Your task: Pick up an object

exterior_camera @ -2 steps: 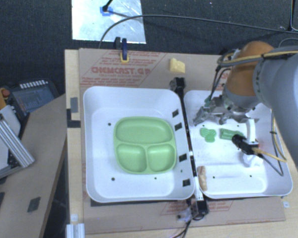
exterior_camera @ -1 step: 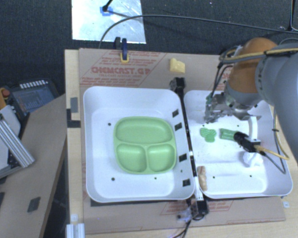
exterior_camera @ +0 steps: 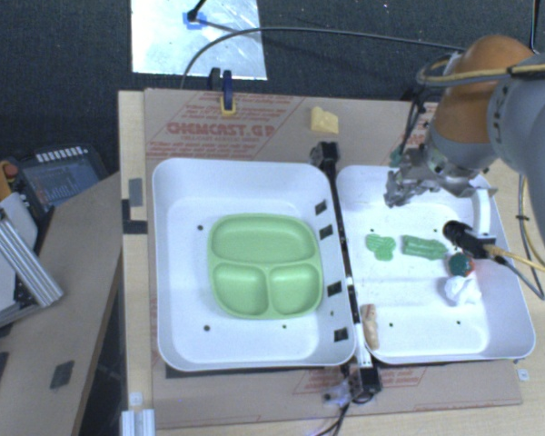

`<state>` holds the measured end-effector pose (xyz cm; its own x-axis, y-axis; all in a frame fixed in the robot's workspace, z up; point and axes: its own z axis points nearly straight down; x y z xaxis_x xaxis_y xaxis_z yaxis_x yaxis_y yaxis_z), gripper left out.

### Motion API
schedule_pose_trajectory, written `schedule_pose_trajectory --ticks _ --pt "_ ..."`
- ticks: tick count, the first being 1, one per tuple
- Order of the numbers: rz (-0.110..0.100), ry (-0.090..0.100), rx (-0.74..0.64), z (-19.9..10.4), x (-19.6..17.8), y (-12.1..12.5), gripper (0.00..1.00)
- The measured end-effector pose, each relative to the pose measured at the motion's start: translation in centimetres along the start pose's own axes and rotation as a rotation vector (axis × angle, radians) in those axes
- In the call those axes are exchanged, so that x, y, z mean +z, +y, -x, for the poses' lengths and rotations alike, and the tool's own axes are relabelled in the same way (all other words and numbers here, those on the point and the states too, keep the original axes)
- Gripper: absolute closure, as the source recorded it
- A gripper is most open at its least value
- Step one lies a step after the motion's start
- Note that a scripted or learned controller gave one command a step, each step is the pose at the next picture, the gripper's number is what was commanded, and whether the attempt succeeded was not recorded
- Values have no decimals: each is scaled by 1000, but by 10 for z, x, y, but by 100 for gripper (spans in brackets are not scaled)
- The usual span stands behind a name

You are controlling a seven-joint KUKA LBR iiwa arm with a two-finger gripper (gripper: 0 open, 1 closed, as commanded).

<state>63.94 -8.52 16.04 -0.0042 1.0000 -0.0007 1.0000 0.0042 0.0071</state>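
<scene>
Pincer (exterior_camera: 399, 195) hangs low over the right bin (exterior_camera: 436, 339), at about 11 o'clock of its floor. Too blurred and dark to read: cannot tell if it is spread or pressed together, and nothing shows held in it. The grey arm (exterior_camera: 518, 116) with its orange band is cut off at the frame's right edge.

Pickable things sit mid-bin, below the pincer and apart from it: green flat piece (exterior_camera: 379, 244), green long piece (exterior_camera: 423, 247) just beside it toward 3 o'clock, teal ball (exterior_camera: 457, 263) further toward 3 o'clock with an orange bit against it (too small to identify), and white crumpled lump (exterior_camera: 460, 289) right under the ball.

A tan stick (exterior_camera: 371, 324) lies at the divider between the bins, at 6 o'clock, partly hidden by it.

Left bin (exterior_camera: 177, 243) holds a green divided tray (exterior_camera: 263, 266), centred.

Both bins rest on printed cardboard (exterior_camera: 222, 127) on the pale tabletop (exterior_camera: 132, 134). Yellow chunk (exterior_camera: 324, 119) lies on the cardboard at 12 o'clock. Dark carpet beyond, with a foil sheet (exterior_camera: 168, 25). Keypad device (exterior_camera: 62, 178) at 9 o'clock.
</scene>
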Motion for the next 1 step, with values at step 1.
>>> schedule_pose_trajectory --ticks 1 --pt "0 0 -1 -8 -47 3 100"
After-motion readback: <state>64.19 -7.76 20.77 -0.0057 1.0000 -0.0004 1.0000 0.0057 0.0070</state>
